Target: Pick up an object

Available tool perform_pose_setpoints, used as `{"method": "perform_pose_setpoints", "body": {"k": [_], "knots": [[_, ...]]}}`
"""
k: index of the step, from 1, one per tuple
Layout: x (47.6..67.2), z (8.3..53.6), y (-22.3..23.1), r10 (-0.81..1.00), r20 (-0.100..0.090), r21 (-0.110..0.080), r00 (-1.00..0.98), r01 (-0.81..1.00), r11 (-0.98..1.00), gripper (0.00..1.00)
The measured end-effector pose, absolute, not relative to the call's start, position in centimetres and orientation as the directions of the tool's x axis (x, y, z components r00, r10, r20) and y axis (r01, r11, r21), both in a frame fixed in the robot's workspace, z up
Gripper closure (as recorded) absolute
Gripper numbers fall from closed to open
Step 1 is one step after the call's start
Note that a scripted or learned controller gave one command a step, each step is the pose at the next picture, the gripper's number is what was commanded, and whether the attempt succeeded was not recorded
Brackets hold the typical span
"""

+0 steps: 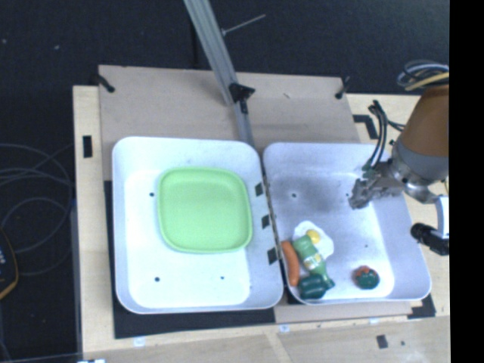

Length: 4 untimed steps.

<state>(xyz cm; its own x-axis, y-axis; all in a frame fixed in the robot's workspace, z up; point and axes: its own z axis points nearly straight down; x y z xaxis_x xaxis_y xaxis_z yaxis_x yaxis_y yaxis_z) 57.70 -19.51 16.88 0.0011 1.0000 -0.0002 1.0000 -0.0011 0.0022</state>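
- I'd bring the gripper (361,196) down the right bin (333,165) toward the near-corner pile; its fingers I cannot tell apart.
- Left bin (132,203) holds a green plate (204,209).
- Right bin: carrot (290,262), green bottle (309,253), a dark green piece (314,284), a small red-green object (367,277), all ungrasped.

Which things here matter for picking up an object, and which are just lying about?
For the job: pincer; carrot, green bottle, dark green piece, small red and green item, all in the right bin.

Lying about: green plate in the left bin; grey pole behind the bins.
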Motion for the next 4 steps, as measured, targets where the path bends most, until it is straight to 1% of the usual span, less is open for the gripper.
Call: {"method": "perform_pose_setpoints", "body": {"k": [1, 2, 3, 4], "knots": [[58.0, 21.3, -20.2, 1.000, -0.001, 0.004, 0.001, 1.000, -0.001, 1.00], [58.8, 26.9, -20.9, 1.000, -0.002, 0.005, 0.001, 1.000, -0.001, 1.00], [58.9, 28.8, -20.9, 1.000, 0.000, 0.002, 0.000, 1.000, 0.000, 1.00], [59.5, 29.1, -15.8, 1.000, 0.000, 0.002, -0.003, 1.000, 0.003, 1.00]]}}
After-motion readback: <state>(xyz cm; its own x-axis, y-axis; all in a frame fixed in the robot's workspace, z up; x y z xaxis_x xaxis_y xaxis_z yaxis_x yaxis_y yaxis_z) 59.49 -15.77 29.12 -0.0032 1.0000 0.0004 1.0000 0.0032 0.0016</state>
